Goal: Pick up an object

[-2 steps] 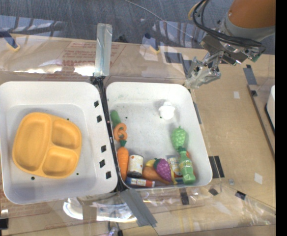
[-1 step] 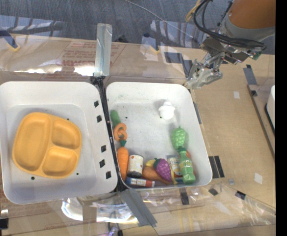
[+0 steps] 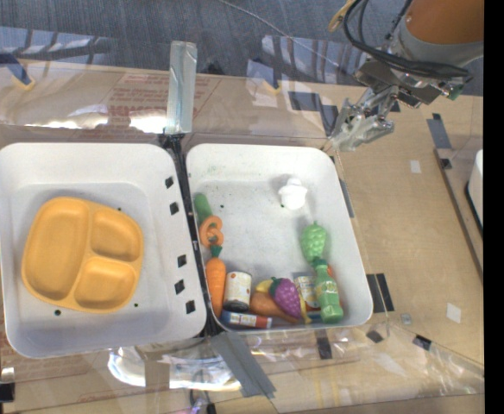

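The right bin (image 3: 334, 175) holds toy food: a white piece (image 3: 292, 195) near the back, green grapes (image 3: 314, 240), a green bottle (image 3: 327, 291), purple grapes (image 3: 286, 296), a carrot (image 3: 216, 279), a small can (image 3: 237, 288), an orange ring-shaped piece (image 3: 211, 229) and a green vegetable (image 3: 202, 206) along the left wall. My gripper (image 3: 355, 129) hangs above the bin's back right corner, outside the rim, with nothing seen between its fingers.
The left bin (image 3: 10, 166) holds a yellow sectioned plate (image 3: 82, 254). A grey upright strip (image 3: 181, 84) stands behind the seam between the bins. Cardboard bench surface lies to the right of the bins.
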`<action>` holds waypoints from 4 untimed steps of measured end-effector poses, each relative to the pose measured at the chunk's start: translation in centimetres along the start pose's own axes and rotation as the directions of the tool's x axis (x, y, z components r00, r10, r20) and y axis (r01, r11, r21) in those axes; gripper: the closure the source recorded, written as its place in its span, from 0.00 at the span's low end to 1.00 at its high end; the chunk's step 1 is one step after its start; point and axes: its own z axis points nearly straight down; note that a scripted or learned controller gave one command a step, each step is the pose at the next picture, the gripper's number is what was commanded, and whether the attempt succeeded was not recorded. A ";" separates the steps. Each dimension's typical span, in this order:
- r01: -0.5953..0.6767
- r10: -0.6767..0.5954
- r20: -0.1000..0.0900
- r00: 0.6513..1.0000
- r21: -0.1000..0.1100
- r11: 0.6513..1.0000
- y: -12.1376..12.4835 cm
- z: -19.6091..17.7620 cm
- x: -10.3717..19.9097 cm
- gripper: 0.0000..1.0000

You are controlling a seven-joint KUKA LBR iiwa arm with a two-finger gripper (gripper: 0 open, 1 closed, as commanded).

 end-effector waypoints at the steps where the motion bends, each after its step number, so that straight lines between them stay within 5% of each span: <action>1: 0.003 -0.003 0.002 1.000 0.004 1.000 -0.1 -1.1 -0.1 1.00; 2: -0.015 0.015 -0.002 1.000 -0.001 1.000 0.0 -5.5 0.1 1.00; 3: 0.285 -0.285 0.000 0.958 -0.013 0.958 0.2 2.3 -0.1 1.00; 4: 0.289 -0.289 0.000 0.957 -0.007 0.957 0.1 0.9 -0.3 1.00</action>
